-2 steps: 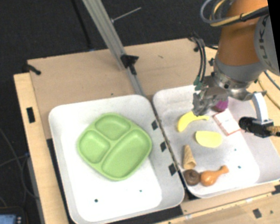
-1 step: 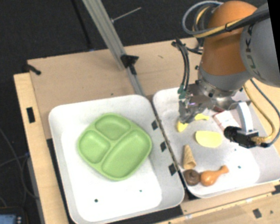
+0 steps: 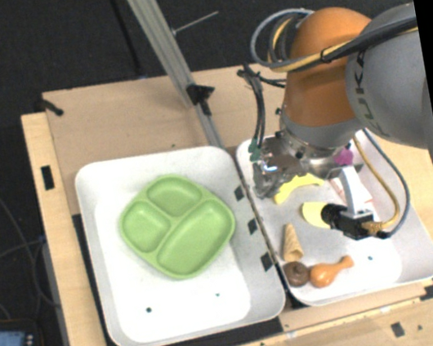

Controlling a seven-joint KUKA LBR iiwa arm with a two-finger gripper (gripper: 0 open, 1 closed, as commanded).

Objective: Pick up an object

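On a tan bench [image 3: 108, 121] seen from above, two shallow white bins sit side by side. Left bin [image 3: 124, 308] holds a green divided plate [image 3: 178, 225], lying flat near its middle, with three compartments. Right bin [image 3: 414, 257] holds several small things close together: a yellow banana-shaped piece [image 3: 298, 187] near the top, a pale yellow piece [image 3: 315, 212] just below it, a tan cone [image 3: 291, 241] lying near the bin's left wall, a dark brown round piece [image 3: 296, 273] at the cone's lower end, and an orange gourd-shaped piece [image 3: 329, 271] just beside that. A bit of pink [image 3: 345, 157] shows under the arm.

A grey arm with an orange band [image 3: 319, 50] reaches in from the right over the right bin. Its end effector [image 3: 270, 168] hangs above the bin's upper left part, just beside the banana — how far it is open cannot be told, and nothing can be seen in its grasp. A black and white fitting [image 3: 352, 214] juts out lower down, over the pale yellow piece.
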